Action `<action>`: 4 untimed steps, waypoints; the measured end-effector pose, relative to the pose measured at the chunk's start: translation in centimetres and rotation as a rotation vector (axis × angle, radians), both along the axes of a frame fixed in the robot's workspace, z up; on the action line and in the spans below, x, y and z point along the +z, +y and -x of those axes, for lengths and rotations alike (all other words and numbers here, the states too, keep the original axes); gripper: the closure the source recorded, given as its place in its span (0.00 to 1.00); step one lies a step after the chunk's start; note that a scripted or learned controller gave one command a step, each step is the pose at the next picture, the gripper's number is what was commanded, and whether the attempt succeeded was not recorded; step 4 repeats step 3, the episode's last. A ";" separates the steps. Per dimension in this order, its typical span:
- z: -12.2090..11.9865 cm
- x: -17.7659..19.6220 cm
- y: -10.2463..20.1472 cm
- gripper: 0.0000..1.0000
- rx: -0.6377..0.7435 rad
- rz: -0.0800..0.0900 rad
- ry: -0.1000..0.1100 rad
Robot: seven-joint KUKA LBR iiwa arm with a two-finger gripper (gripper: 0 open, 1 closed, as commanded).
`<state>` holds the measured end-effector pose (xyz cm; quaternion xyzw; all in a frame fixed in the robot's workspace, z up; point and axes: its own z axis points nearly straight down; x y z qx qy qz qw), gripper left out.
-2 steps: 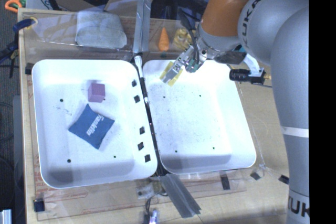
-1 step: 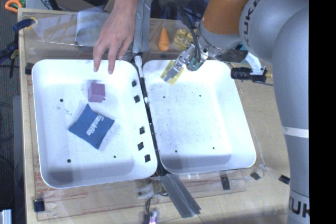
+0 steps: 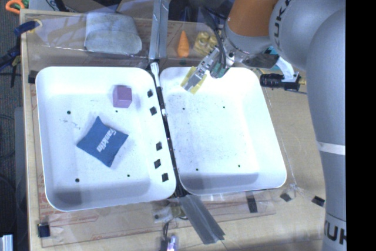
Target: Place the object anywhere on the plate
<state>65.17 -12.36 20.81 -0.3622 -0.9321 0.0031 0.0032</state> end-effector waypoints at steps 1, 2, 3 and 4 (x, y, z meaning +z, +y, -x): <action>-0.1 0.7 0.0 1.00 0.005 0.001 0.000; -0.2 1.4 0.1 1.00 0.009 0.002 -0.001; -0.3 2.0 0.1 1.00 0.013 0.003 -0.003; -0.3 2.0 0.1 1.00 0.013 0.003 -0.003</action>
